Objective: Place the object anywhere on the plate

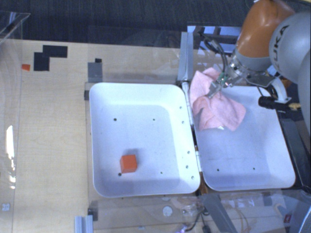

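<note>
1. Camera view: claw (215,88) sits low on the pink cloth (214,106) in the right bin (252,174), at its upper left corner. Cannot tell whether it grips.
2. Step in hand, judged: secure a pinch on a raised fold before lifting.
3. Orange block (129,163) lies in the left bin (146,101), well apart from the claw.

end effector (215,88) on pink cloth (214,108), right bin (252,178) | orange block (129,163), left bin (107,106)
</note>
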### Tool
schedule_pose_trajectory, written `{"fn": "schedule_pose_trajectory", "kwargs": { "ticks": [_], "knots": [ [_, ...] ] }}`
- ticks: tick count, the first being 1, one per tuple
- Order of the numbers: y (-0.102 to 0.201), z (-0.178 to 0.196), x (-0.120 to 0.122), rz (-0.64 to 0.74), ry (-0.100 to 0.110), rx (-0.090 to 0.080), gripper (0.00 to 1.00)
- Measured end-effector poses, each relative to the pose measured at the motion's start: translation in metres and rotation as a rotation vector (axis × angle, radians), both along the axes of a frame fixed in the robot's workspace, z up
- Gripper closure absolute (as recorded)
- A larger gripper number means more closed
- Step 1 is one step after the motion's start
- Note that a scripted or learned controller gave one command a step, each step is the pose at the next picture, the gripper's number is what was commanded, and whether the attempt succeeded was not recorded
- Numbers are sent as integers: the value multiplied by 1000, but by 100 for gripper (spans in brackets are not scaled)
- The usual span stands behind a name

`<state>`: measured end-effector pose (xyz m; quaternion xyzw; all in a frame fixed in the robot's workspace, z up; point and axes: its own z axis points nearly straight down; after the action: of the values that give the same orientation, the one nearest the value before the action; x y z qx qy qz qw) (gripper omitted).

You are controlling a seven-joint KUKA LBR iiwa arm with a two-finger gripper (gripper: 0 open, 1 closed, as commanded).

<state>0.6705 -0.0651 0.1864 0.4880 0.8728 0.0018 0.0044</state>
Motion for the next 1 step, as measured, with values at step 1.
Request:
{"fn": "schedule_pose_trajectory", "kwargs": {
  "ticks": [1],
  "knots": [
    [2,41,3,7,-5,0,100]
  ]
}}
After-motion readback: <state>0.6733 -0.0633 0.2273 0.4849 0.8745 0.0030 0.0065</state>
